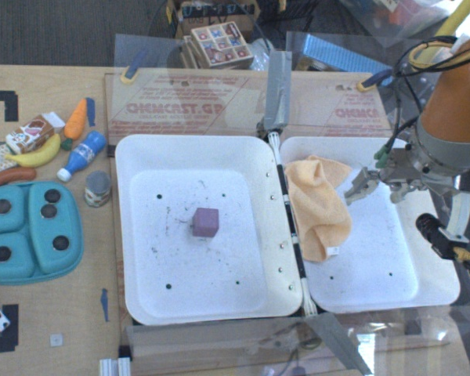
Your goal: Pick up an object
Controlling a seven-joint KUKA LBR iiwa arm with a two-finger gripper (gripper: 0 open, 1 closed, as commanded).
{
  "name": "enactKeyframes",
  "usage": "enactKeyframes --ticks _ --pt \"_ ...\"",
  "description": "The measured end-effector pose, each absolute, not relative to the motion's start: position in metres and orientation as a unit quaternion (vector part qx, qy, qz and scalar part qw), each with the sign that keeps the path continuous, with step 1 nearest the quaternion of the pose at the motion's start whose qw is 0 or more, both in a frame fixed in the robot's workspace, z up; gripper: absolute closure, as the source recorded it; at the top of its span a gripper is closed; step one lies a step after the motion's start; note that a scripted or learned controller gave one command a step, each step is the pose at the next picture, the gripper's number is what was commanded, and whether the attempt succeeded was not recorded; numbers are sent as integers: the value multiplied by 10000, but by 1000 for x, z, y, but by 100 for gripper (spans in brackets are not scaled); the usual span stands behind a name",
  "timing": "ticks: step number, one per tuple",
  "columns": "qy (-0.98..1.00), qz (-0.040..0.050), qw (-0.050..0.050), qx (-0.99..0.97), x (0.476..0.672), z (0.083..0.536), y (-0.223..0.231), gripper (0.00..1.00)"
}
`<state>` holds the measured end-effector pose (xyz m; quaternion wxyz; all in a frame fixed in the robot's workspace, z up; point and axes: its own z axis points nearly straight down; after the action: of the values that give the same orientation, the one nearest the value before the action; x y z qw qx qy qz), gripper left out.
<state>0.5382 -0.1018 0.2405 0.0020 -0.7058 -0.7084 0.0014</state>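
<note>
Bench of pale wood seen from above at a slant, carrying two shallow white bins side by side. The left bin (pixel 133 210) has rounded corners, a smooth plastic floor with dark specks and a few small round holes. A small purple cube (pixel 205 222), matte and soft-edged, sits alone near the middle of that bin, well clear of every wall.

Right of the purple cube, across the divider where the two rims meet, the right bin (pixel 392 280) holds a pale orange cloth (pixel 319 206). The cloth is crumpled and folded, lying against that bin's left wall and running from its far corner toward the middle. The floor to the cloth's right is bare white plastic.

The gripper (pixel 368 180) hangs over the right bin, just right of the cloth's upper part, on a grey arm with an orange band (pixel 453 104) reaching in from the right. Its metal fingers (pixel 359 186) are spread apart and nothing lies between them.

Far left of the cube, on the bench, lies a teal moulded tray (pixel 31 233) with dark round spots. Beyond it are a toy banana (pixel 33 155), a toy carrot (pixel 77 119), a small blue and white bottle (pixel 82 155) and a small grey can (pixel 98 188). Behind both bins stand brown cardboard panels (pixel 180 104) with red lettering, and past them a dark floor with boxes and cables.
</note>
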Motion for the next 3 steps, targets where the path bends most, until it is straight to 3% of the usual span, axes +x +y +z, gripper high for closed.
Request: enactKeyframes --ticks 1,2,3 --pt "-7544 9 21 -6565 547 177 -94 0" --pt "-7858 -37 -32 -6184 541 89 -119 0" --pt "-8292 -22 -67 -5590 552 89 -102 0"
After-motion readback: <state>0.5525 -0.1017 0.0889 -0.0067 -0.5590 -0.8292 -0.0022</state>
